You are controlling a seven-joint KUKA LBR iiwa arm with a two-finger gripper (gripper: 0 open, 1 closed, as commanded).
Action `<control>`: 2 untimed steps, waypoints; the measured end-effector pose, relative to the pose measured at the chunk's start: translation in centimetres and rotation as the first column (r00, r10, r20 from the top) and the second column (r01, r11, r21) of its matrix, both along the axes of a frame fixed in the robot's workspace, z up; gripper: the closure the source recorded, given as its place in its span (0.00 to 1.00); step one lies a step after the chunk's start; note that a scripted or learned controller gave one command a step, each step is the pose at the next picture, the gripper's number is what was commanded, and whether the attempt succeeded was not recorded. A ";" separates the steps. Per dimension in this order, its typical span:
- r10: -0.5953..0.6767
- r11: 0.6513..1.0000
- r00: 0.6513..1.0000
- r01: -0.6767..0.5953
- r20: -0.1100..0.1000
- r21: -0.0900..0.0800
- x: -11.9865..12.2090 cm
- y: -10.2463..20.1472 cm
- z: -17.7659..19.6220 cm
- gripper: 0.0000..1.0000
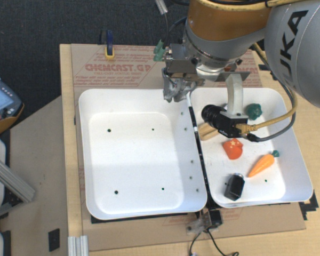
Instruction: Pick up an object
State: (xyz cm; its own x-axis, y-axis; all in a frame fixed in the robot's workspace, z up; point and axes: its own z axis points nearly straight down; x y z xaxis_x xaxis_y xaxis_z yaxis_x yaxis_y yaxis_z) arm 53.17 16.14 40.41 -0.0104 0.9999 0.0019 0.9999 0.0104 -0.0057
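dark speckled carpet fills the upper left of the frame, and below it a cardboard sheet [122, 63] printed in red "chemcast g.p" lies under two shallow white bins. a blue and yellow clamp [109, 43] grips the sheet's top edge. the left bin [90, 159] sits at centre, showing a few small dark dots on its floor. the right bin [293, 175] holds a teal piece [253, 110] near its top, a tan wooden block [207, 131] by the dividing wall, a red object [233, 149] in the middle, an orange carrot [261, 165] to its right, and a black item [234, 186] at the bottom. the grey arm carries the letters "uka" at upper right. the gripper [176, 91] hangs over the top of the divide between the bins; whether it is open or closed, i cannot tell.
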 end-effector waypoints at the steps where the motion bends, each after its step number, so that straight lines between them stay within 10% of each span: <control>1: -0.005 1.000 1.000 0.005 0.010 0.000 2.9 4.6 1.4 1.00; 2: -0.008 1.000 1.000 0.008 0.010 0.000 2.6 6.4 2.6 1.00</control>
State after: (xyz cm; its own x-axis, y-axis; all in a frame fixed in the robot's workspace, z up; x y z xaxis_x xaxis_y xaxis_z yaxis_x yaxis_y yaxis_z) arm 55.81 22.56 42.97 -0.0026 1.0000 0.0019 1.0000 0.0026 0.0045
